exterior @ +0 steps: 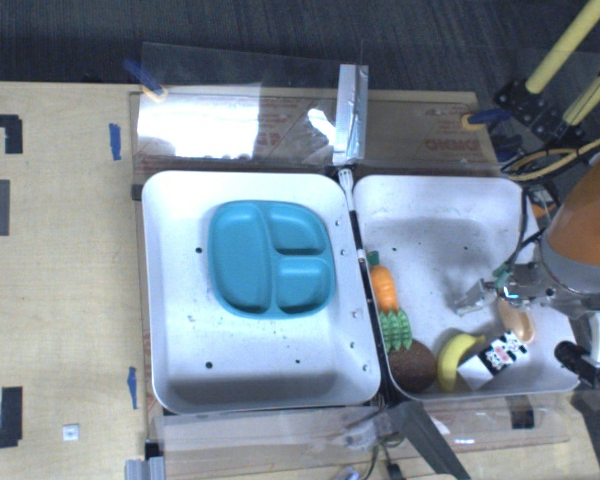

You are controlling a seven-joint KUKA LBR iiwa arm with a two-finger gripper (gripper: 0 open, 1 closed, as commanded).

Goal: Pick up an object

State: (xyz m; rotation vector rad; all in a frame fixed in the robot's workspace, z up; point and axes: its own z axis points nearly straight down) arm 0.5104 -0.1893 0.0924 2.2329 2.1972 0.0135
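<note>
— Nothing is seen lifted yet; the metal two-finger hand (485,290) is lowered into the right shallow white bin (430,203), and whether it is spread or pressed together cannot be told.

— What is held in the bins?

— An orange plastic carrot (383,288), a brown round fruit (414,365), a yellow banana (454,358) and a small black-and-white toy (504,353) are gathered along the right bin's near edge. A blue divided plate (272,258) is kept in the left white bin (170,298). A grasp is judged outstanding.

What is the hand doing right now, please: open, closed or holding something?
Hand: over the right bin, beside the banana; open or closed cannot be told, and nothing is seen held.
</note>
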